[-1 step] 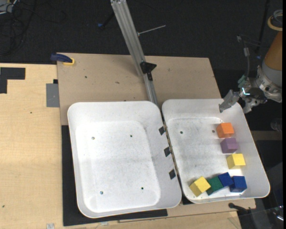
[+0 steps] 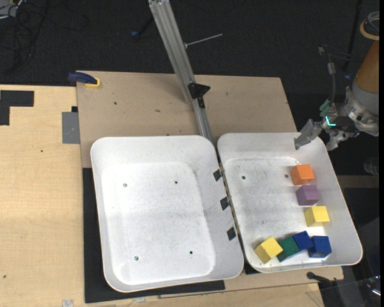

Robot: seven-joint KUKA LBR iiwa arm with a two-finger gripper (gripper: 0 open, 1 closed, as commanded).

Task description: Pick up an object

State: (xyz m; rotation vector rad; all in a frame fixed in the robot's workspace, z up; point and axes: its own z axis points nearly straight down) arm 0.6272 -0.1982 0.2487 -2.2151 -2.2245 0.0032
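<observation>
The right bin (image 2: 262,171) holds several small blocks along its right and near sides. An orange block (image 2: 302,174) lies highest, with a purple block (image 2: 307,194) and a yellow block (image 2: 317,215) below it. At the near edge sit another yellow block (image 2: 267,249), a green block (image 2: 287,248) and two blue blocks (image 2: 311,243). My gripper (image 2: 321,137) hangs open over the bin's far right rim, above and apart from the orange block, with nothing between its fingers.
The left bin (image 2: 153,210) lies beside the right one, joined by black clips at the shared wall. A slanted aluminium rail (image 2: 179,56) rises behind the bins. The wooden bench stretches to the left.
</observation>
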